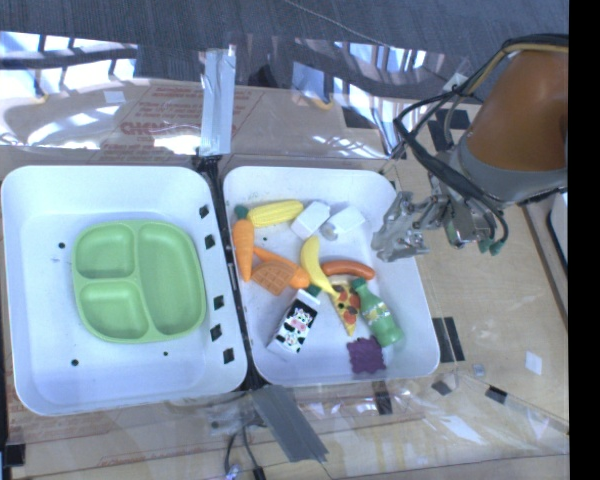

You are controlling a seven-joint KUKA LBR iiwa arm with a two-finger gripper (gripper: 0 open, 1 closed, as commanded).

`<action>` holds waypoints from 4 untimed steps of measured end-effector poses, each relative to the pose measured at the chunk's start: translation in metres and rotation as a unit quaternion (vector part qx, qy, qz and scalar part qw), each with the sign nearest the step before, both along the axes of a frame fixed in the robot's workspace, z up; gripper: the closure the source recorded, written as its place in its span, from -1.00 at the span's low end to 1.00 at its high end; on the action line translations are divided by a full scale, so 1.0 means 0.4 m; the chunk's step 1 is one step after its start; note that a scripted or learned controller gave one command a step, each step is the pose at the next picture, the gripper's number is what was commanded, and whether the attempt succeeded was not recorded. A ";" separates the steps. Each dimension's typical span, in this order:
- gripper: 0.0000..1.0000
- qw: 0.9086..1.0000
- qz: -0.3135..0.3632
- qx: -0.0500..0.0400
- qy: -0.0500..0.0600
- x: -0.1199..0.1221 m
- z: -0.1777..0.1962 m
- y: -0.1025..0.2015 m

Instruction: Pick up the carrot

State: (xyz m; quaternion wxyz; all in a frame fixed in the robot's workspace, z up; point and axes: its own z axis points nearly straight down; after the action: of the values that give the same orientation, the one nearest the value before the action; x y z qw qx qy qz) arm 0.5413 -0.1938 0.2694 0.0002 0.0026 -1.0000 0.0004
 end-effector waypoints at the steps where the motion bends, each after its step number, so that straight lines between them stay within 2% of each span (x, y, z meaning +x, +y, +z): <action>1: -1.00 0.997 0.076 0.001 0.002 -0.031 -0.234 0.078; 2: -1.00 0.997 0.078 0.002 0.000 0.018 -0.448 0.220; 3: -1.00 1.000 -0.003 0.000 -0.001 0.155 -0.441 0.179; 4: -1.00 1.000 0.008 0.001 0.001 0.002 -0.445 0.259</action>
State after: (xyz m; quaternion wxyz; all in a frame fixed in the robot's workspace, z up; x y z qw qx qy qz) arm 0.5422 -0.0902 0.0912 0.0011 0.0107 -0.9999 -0.0005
